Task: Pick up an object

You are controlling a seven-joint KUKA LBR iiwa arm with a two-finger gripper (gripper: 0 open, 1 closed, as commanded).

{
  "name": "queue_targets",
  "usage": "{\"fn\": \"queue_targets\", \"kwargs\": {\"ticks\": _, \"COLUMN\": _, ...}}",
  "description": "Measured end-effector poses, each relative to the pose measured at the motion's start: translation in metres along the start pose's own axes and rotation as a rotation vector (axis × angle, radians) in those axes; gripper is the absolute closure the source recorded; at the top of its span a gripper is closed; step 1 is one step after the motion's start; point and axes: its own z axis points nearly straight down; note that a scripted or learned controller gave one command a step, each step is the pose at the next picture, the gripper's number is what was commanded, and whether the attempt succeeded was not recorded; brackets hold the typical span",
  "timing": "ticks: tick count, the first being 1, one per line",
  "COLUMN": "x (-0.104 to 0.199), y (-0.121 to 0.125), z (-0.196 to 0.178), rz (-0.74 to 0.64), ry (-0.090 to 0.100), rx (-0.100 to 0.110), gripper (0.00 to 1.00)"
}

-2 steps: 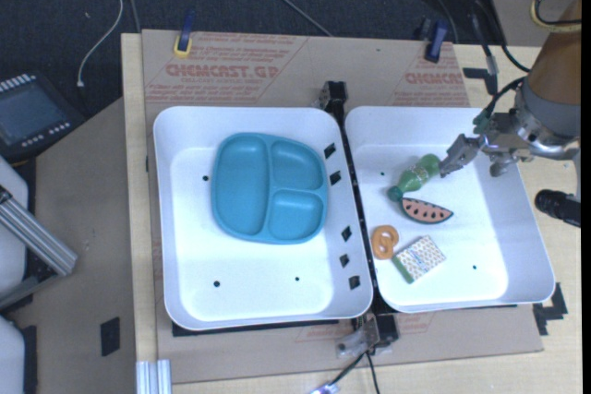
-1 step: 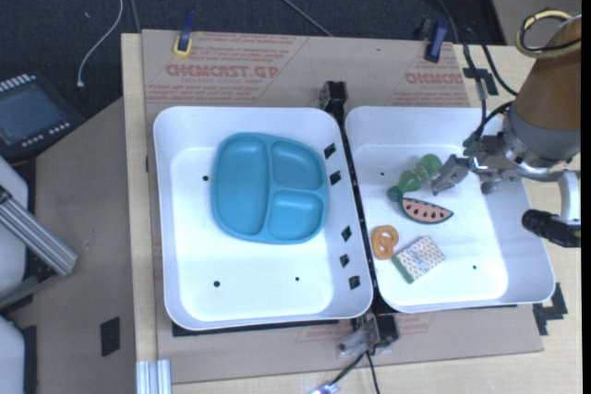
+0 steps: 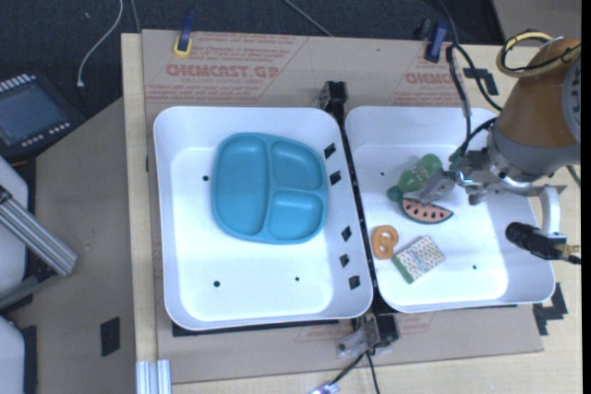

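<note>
Beside the fingers [image 3: 441, 188], state unclear, crowd watermelon slice [image 3: 428, 211], green toy [image 3: 417, 174], pretzel [image 3: 384, 241].

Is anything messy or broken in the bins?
Nothing looks broken or spilled. The blue plate lies flat in the left bin. In the right bin, the watermelon slice, green toy, pretzel and sponge lie loosely near the gripper.
</note>
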Motion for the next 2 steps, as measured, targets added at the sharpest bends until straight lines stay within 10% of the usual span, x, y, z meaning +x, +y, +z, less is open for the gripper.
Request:
{"fn": "queue_targets", "kwargs": {"ticks": 1, "x": 0.003, "y": 0.007, "z": 0.031, "rz": -0.002, "ry": 0.005, "rx": -0.018, "gripper": 0.0}}
{"fn": "queue_targets", "kwargs": {"ticks": 2, "x": 0.003, "y": 0.012, "z": 0.013, "rz": -0.004, "ry": 0.001, "rx": -0.034, "gripper": 1.0}}
